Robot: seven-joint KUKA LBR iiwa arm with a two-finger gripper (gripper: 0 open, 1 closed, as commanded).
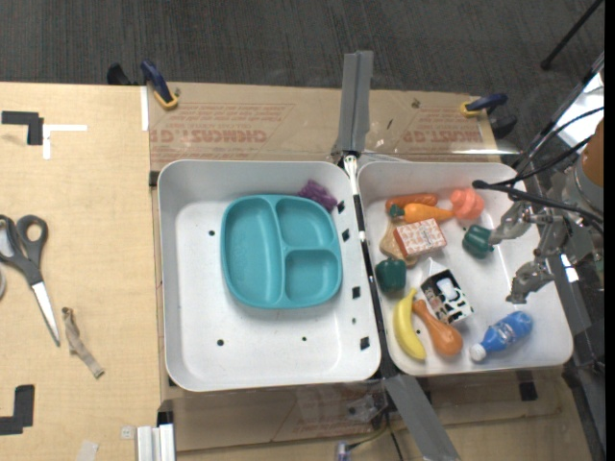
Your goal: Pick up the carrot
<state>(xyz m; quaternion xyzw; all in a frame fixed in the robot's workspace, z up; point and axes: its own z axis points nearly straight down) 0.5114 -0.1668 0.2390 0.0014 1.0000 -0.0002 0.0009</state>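
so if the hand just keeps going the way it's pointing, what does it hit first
The hand points toward the view's left, so the dark green piece beside its upper finger likely comes first, then the small box. Height is unclear, so it might pass above them.

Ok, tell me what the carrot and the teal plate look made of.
Carrot: likely moulded plastic, a toy, judging by its smooth, evenly orange skin. Teal plate: probably hard plastic, matte with a soft sheen, uniform colour and rounded moulded dividers.
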